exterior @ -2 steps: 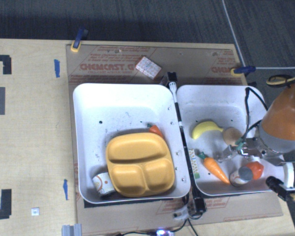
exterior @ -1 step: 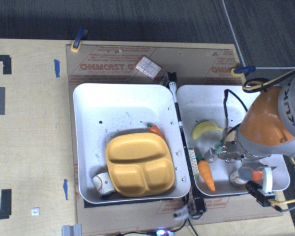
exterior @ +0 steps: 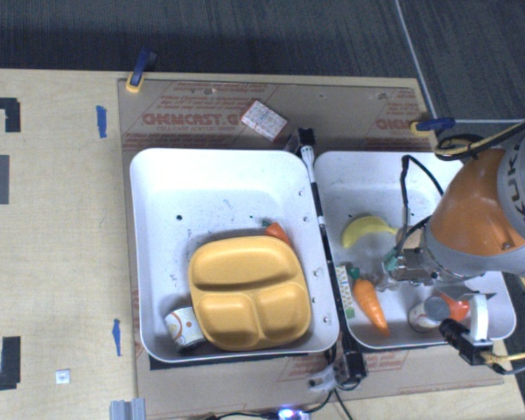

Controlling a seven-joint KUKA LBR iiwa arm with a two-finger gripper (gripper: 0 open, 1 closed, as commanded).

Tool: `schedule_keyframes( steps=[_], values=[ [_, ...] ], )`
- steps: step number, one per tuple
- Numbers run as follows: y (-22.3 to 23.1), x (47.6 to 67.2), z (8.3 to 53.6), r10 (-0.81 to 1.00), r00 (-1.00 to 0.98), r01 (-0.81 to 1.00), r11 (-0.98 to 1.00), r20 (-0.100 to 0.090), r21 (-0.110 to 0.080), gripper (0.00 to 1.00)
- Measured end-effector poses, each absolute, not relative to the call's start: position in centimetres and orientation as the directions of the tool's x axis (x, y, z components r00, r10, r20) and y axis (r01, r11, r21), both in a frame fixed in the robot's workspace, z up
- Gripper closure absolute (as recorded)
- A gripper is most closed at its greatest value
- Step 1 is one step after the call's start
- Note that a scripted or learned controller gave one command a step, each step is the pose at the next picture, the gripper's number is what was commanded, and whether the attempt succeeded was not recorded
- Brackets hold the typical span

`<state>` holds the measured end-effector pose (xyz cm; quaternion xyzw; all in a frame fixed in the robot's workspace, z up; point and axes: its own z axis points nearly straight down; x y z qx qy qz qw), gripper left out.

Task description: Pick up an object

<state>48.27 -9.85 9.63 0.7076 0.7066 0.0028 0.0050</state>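
1. The gripper [exterior: 401,268] is low in the right bin [exterior: 372,169], beside the carrot [exterior: 368,304] and banana [exterior: 367,230].
2. Its grip can't be judged from here.
3. Nothing looks lifted yet; the pick remains.

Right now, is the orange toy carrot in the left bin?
No, the orange toy carrot lies in the right white bin, beside the yellow banana; the left white bin holds the yellow compartment tray.

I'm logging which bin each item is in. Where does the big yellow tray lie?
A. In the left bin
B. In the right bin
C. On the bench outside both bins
A: the yellow tray lies in the left bin, while the carrot lies in the right bin.
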Motion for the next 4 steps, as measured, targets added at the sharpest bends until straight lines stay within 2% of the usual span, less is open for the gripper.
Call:
schedule_keyframes(
  steps=[1,2,3,4],
  values=[
    [0.4,51.6,18.5,1.0,-0.001,1.0,0.001,0.001,0.001,1.0],
    [0.4,51.6,18.5,1.0,-0.001,1.0,0.001,0.0,0.0,0.0],
    [-3.1,51.1,14.2,1.0,-0.013,1.0,0.013,0.019,0.005,0.0],
    [-3.9,50.8,13.5,1.0,-0.016,1.0,0.016,0.025,0.012,0.0]
  ],
)
